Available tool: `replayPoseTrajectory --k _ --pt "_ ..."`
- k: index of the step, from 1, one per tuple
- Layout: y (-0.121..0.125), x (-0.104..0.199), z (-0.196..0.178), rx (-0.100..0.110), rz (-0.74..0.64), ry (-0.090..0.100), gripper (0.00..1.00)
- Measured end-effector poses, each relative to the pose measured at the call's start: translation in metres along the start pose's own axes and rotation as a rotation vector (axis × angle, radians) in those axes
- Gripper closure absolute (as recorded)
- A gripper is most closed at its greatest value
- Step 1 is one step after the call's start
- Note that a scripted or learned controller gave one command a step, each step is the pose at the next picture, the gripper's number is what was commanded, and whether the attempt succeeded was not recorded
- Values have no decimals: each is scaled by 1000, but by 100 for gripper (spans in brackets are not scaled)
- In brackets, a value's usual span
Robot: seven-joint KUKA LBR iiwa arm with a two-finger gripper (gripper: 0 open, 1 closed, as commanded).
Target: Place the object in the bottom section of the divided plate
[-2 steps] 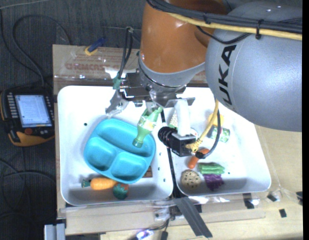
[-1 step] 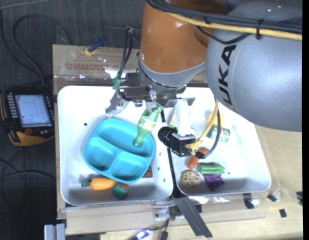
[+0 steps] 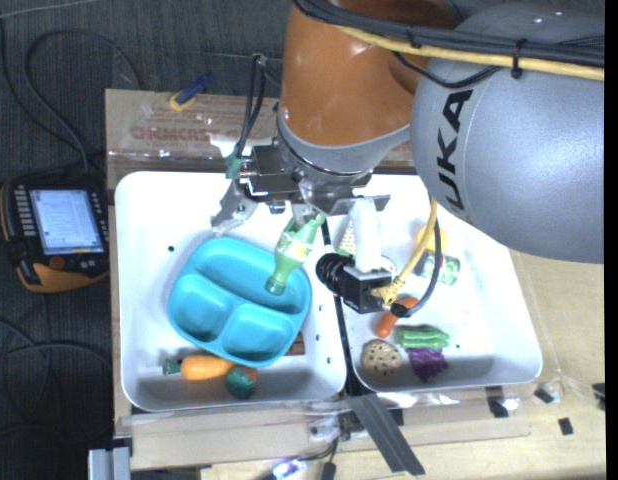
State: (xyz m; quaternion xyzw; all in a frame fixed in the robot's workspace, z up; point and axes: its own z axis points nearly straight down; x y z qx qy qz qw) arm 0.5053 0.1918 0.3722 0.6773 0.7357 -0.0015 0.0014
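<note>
dark carpet floor around tabletop (image 3: 549,298), two white bins on it. left bin (image 3: 149,208) holds blue divided plate (image 3: 239,303), tilted. green bottle (image 3: 292,253) hangs upright over plate's upper right section, neck up toward jaws (image 3: 307,208); jaw state: cannot tell, wrist blocks view. carrot (image 3: 204,369) near front wall. right bin (image 3: 509,338): cookie (image 3: 381,358), purple vegetable (image 3: 424,346). pendant (image 3: 54,230) on floor at left.

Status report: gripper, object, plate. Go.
Gripper over the blue divided plate, left bin. Green bottle at its fingers, tilted, base on the plate's right rim. Carrot below the plate.
</note>
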Motion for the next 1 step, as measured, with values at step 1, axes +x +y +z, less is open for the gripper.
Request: replayPoseTrajectory --k 1 --pt "0 0 0 0 0 0 0"
